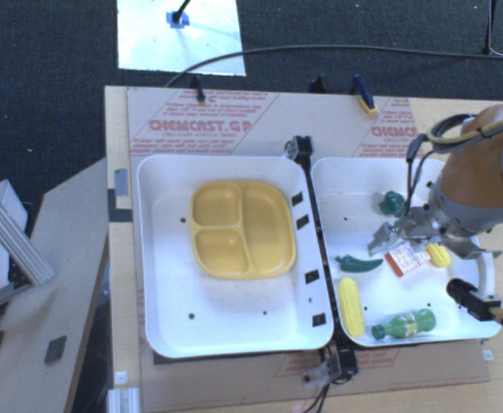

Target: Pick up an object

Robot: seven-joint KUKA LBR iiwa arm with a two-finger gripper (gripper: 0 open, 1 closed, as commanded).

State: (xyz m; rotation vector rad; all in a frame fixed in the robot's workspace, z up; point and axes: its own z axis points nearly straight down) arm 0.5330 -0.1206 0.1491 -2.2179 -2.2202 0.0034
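The right bin (pixel 354 188) holds several small items. A green chili pepper (pixel 359 264) lies near its left wall, with a yellow corn cob (pixel 350 306) just below it. A green bottle with a yellow label (pixel 403 323) lies along the front wall. An orange and white packet (pixel 404 260) sits mid-bin beside a small yellow piece (pixel 438 255). A dark green round item (pixel 392 202) rests farther back. My gripper (pixel 391 236) hangs low over the middle of this bin, just above and left of the packet, between the pepper and the dark green item.
The left bin (pixel 165 231) carries a yellow divided plate (pixel 241 229). The arm's orange band and grey wrist (pixel 483 179) cover the right bin's right side. A black fitting (pixel 469 298) sticks out near the bin's front right corner. Black clips line the divider between the bins.
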